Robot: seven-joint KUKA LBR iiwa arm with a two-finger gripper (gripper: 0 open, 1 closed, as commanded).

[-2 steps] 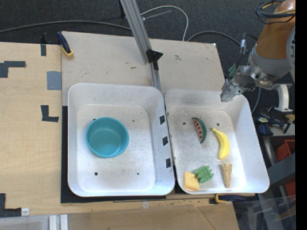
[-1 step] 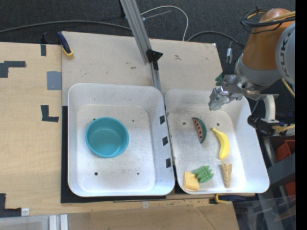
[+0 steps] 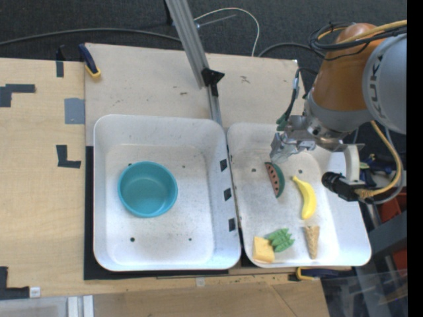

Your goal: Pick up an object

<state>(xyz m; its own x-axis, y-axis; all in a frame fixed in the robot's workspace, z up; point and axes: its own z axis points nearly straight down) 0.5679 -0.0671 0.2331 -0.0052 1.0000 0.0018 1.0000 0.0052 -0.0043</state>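
Observation:
In the right bin (image 3: 248, 144) lie a watermelon slice (image 3: 274, 178), a yellow banana (image 3: 305, 197), an ice cream cone (image 3: 311, 241), a green leafy toy (image 3: 281, 239) and a yellow cheese wedge (image 3: 263, 250). My gripper (image 3: 283, 148) hangs over the upper part of the right bin, just above and slightly right of the watermelon slice. Nothing shows between its fingers. The arm's orange band (image 3: 344, 68) rises behind it to the right.
A teal bowl (image 3: 148, 189) sits in the left bin (image 3: 106, 137). A grey metal pole (image 3: 192, 38) slants down to the divider between the bins. Cables run along the back and around the arm at the right.

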